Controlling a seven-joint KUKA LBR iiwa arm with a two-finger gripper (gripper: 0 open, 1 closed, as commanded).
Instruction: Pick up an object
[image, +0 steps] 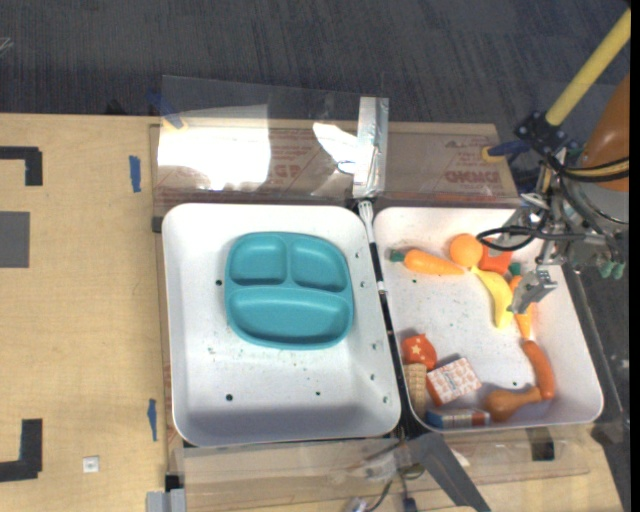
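2 white bins side by side on a bench. The left bin (200, 400) holds a teal divided plate (290, 288). The right bin (585, 400) holds toy food: a carrot (432, 263), an orange (465, 247), a banana (495, 295), a sausage (540, 365), a tomato (419, 350) and a small box (452, 380). The claw (535, 288) hangs over the right bin's far right part, just beside the banana's right side and above the sausage. Whether it is open or closed cannot be told; nothing is seen held.
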